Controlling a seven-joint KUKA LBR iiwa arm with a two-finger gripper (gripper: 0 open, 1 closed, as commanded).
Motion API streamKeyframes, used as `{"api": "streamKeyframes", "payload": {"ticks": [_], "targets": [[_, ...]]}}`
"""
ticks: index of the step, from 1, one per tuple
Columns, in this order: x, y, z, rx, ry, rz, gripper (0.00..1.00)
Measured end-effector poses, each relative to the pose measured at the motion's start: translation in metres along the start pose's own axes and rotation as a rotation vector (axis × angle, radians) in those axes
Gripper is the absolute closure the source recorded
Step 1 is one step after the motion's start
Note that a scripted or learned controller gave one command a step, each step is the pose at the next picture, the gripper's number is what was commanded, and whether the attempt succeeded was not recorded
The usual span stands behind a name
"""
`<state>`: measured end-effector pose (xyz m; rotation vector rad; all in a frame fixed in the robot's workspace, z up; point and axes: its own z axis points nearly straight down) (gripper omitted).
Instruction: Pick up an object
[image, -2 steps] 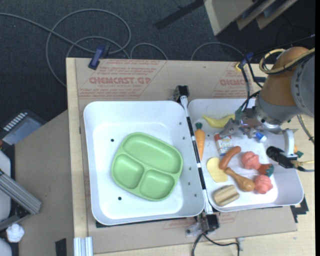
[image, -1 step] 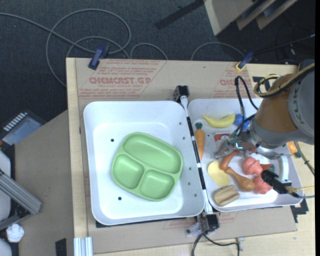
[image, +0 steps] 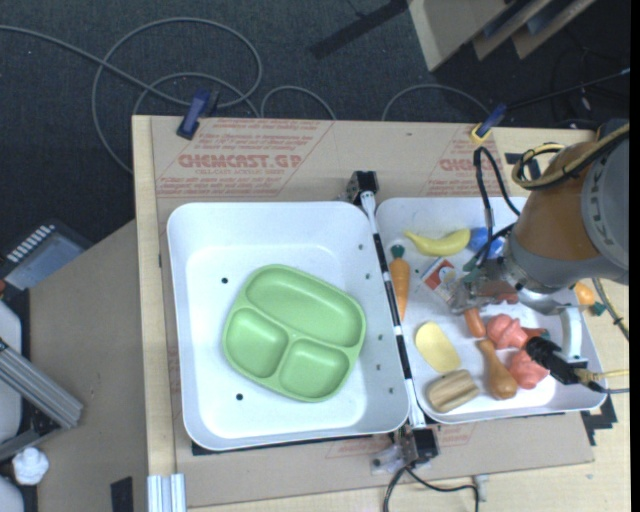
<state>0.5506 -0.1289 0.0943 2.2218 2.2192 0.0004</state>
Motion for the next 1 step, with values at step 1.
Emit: {"api": "streamKeyframes", "payload": {"ticks": [1], "targets": [[0.0867,-0.0206,-0.0908,0.0,0.002,-0.003,1.0]]}}
